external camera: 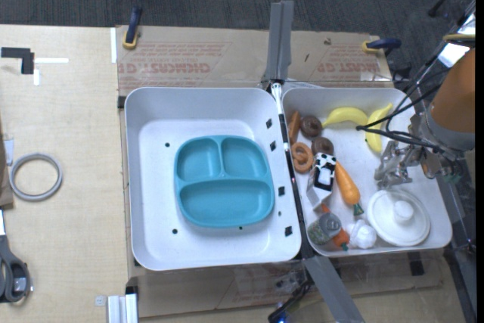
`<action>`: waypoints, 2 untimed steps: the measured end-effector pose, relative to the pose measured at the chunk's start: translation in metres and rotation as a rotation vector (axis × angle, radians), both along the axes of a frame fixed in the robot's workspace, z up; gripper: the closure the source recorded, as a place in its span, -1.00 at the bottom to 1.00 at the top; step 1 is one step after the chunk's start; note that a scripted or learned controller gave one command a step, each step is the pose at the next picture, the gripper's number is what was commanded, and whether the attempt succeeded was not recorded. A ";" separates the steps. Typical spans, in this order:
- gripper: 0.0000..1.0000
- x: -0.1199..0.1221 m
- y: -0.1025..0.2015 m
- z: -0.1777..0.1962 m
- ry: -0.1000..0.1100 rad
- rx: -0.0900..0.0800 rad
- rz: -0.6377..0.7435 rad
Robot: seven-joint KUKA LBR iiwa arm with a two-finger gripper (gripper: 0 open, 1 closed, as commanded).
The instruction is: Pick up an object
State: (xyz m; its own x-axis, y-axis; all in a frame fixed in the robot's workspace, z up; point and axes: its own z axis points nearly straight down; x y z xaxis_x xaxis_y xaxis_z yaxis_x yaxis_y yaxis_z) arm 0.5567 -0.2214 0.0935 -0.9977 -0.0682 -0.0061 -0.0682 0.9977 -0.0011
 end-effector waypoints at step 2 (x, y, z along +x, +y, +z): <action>-1.00 0.058 0.087 -0.001 0.001 0.002 -0.139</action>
State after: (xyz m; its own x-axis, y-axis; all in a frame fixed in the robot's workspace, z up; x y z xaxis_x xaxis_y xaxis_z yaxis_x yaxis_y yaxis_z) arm 0.6145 -0.1348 0.0930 -0.9975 0.0711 -0.0055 0.0711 0.9975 0.0004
